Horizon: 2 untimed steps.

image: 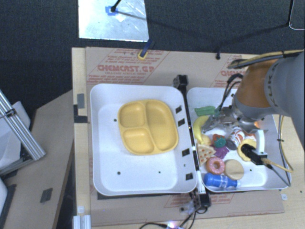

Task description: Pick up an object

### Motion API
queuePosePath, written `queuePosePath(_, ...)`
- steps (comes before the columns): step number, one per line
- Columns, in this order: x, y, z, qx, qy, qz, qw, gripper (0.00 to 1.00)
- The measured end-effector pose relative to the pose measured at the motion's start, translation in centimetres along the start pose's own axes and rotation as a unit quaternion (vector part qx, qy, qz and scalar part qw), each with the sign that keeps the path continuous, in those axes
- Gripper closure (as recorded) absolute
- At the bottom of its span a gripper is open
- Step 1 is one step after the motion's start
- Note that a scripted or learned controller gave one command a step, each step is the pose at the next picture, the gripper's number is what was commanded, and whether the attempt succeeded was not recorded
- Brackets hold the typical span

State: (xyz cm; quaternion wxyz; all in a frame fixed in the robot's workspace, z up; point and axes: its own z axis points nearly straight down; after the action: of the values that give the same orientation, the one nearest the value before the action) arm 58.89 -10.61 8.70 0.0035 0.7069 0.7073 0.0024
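The gripper (228,128) hung low over the right bin (272,178), amid a heap of toy food; whether it was spread or closed could not be told, since the wrist and clutter hid that part. Just to its left lay a banana (198,127), and above-left of it a green piece (205,110). Directly below it sat a purple piece (222,152) and a pizza slice (205,152) (both near, contact unclear). Farther below lay a pink donut (215,166), a tan bun (234,168) and a blue bottle (219,181). Well to its left, the left bin (107,175) carried a yellow divided plate (147,126).
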Motion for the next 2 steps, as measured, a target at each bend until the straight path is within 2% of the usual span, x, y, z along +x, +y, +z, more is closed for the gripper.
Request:
queuePosePath(1,0.0,-0.1,-0.9,0.001,0.0,0.0,1.0,1.0)
queuePosePath(2,0.7,0.7,-6.6,0.002,0.0,-0.002,1.0,1.0)
